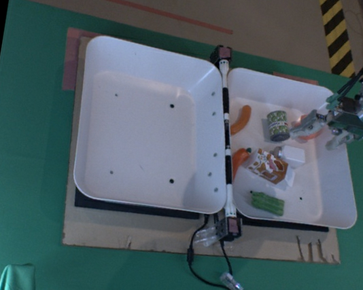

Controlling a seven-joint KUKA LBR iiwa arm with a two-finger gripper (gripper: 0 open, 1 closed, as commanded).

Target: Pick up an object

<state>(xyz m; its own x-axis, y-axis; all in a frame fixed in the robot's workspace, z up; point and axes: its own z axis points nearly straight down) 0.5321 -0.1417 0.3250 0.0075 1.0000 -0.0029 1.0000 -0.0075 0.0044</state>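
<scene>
Gripper (323, 130) hovers over the right bin (338, 195), beside the can (278, 125).

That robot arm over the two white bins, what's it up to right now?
The grey arm's gripper hangs over the right bin, near its far right side, next to a small can. An orange carrot-like piece, a snack packet, a white box and a green item lie loose in that bin. Nothing is visibly held.

right bin (337, 201) | carrots (242, 119), can (278, 125), packet (266, 166), green pods (267, 203)
</scene>
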